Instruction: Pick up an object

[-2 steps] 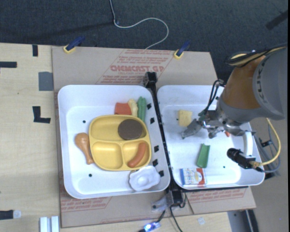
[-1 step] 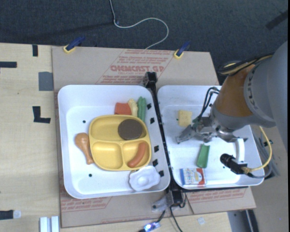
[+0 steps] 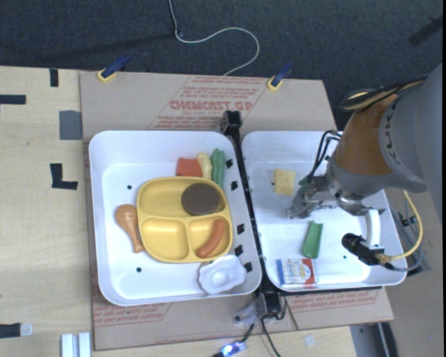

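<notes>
A small green oblong piece (image 3: 312, 239), plain and slightly tilted, lies in the middle of the right bin (image 3: 372, 277), between a pale yellow block (image 3: 284, 181) farther back and a small printed carton (image 3: 295, 271) nearer. The hand (image 3: 303, 204) hangs just above its far end; whether it is spread or pressed together cannot be told.
</notes>
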You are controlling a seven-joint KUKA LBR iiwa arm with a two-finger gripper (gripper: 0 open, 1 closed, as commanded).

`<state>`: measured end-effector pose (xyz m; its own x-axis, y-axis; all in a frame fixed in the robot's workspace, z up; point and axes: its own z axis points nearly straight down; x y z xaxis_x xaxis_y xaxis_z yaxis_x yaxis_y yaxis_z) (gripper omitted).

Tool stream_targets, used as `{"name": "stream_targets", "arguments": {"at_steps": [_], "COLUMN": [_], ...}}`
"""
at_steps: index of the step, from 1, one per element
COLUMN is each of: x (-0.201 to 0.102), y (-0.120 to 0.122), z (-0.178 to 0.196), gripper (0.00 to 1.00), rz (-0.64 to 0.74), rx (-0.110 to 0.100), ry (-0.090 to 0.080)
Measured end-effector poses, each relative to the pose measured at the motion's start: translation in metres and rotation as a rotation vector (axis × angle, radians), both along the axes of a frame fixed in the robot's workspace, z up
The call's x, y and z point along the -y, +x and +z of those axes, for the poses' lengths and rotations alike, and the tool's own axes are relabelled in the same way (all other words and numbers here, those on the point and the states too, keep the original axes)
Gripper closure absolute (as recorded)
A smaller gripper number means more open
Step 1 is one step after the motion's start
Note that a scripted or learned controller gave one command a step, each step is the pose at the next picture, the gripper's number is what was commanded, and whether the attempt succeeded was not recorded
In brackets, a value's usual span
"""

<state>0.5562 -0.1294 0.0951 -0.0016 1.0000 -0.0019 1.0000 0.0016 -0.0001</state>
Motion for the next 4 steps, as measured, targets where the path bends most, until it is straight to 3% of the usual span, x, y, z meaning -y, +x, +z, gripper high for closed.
{"name": "stream_targets", "arguments": {"at_steps": [1,3,4], "x": [-0.003,-0.008,-0.06], "y": [-0.009,0.001,-0.028], "z": [0.052,0.131,0.12], "gripper": [1.0,1.0,1.0], "rz": [0.0,0.0,0.003], "rx": [0.002,0.001,-0.004], "ry": [0.002,0.002,0.003]}}
